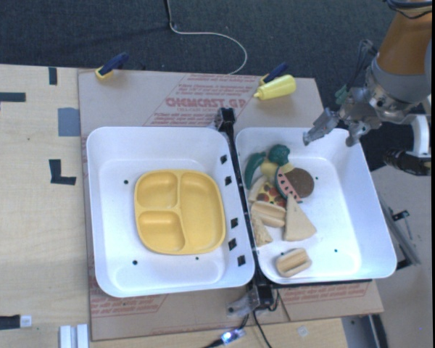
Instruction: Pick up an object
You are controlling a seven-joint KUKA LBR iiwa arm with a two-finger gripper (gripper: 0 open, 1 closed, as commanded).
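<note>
The right bin (348,216) holds a pile of toy food along its left side. There is a green piece (255,167), a dark teal piece (278,153), a watermelon slice (296,183), a pizza slice (267,191), a tan wedge (299,224) and a bread roll (292,262). My gripper (332,135) hangs over the bin's far rim, up and to the right of the pile. Its fingers are spread open with nothing between them.
A yellow divided plate (180,211) lies in the left bin (109,194). Two yellow clamps (275,87) (110,65) sit on the cardboard behind the bins, and a white cable (217,38) runs across the dark floor. The right bin's right half is bare white.
</note>
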